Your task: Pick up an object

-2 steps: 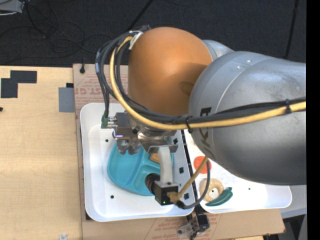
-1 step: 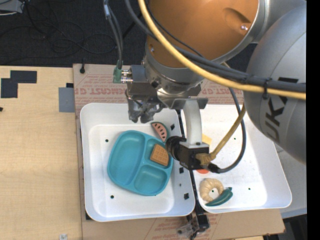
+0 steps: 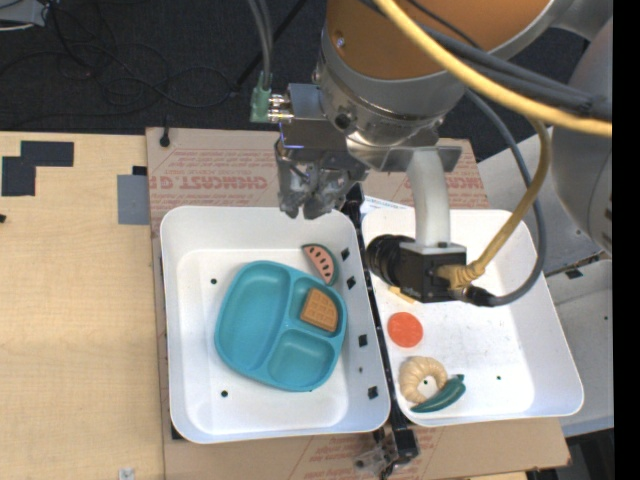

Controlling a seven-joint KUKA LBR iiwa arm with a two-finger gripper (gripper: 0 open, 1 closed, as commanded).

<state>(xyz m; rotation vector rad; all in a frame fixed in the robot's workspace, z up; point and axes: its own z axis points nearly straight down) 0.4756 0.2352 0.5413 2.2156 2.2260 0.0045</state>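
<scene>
Watermelon slice [image 3: 319,260] just below hovering gripper [image 3: 312,200].

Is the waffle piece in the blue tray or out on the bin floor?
In: the waffle piece lies in a compartment of the blue tray.

A pale wooden bench [image 3: 70,298] filled the left side. Dark squares [image 3: 130,196] were marked on it toward its far edge. Beyond the bench lay black floor [image 3: 150,48], crossed by loose cables [image 3: 90,18]. Light was even and bright.
</scene>
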